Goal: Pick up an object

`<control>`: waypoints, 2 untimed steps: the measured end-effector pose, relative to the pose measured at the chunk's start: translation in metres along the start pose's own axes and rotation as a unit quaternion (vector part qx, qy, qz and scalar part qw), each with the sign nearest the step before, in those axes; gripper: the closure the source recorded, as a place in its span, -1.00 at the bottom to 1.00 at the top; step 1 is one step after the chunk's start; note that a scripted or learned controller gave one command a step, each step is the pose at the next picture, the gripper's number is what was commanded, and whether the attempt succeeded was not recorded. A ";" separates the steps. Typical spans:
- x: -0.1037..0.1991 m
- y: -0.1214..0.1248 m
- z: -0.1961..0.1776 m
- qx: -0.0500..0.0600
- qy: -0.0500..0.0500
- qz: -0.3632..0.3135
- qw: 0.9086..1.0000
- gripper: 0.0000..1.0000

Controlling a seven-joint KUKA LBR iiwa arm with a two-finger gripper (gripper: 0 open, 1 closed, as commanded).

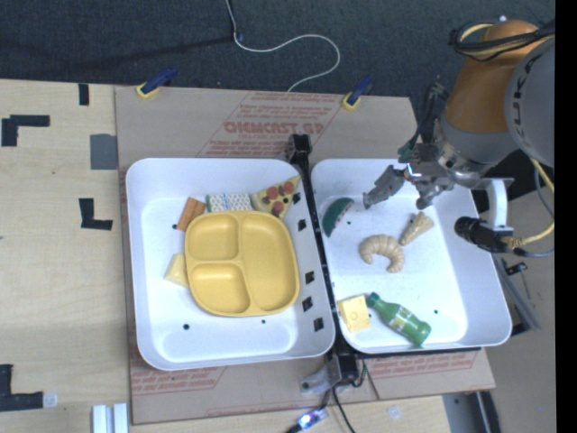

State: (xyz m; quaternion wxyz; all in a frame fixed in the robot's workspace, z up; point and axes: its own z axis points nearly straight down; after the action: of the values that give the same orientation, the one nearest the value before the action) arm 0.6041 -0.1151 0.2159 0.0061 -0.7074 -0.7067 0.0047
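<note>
In the right bin [469,332] lie a beige croissant [385,250], a small tan piece [416,227], a dark green curved item [337,213], a yellow block [354,314] and a green bottle [399,321] on its side. My gripper [397,198] hangs over the far part of this bin, above and beyond the croissant. It is open, with its fingers spread wide and nothing between them. One fingertip [370,198] points toward the green item. The other one is close over the tan piece.
The left bin [144,242] holds a yellow divided plate [242,262], with a pizza slice [279,195], an orange stick [191,213] and other small food toys tucked behind it. A black divider [308,233] separates the bins. The arm fills the upper right.
</note>
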 end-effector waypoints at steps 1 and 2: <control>0.000 0.003 -0.008 -0.007 -0.001 -0.001 1.000 -1.00; 0.005 0.005 0.037 -0.005 -0.001 -0.001 1.000 -1.00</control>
State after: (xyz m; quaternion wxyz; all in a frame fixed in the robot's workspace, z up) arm 0.6082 -0.1099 0.1789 0.0020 -0.7064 -0.7078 0.0022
